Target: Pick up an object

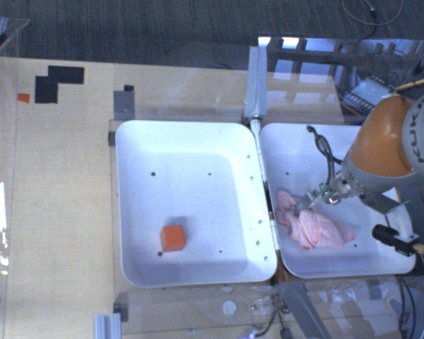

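Arm's hand [318,199] sits low over the crumpled pink cloth [313,226] at three o'clock, grip unreadable, nothing lifted yet.

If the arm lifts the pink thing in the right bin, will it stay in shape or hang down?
The pink thing looks like crumpled soft cloth with folds and lobes, so it would probably droop and change shape when lifted. It likely weighs little for its size. Lying flat on the right bin floor, it should not roll; a push would probably bunch it.

The wooden bench [56,210] bears two white bins [138,210] side by side.
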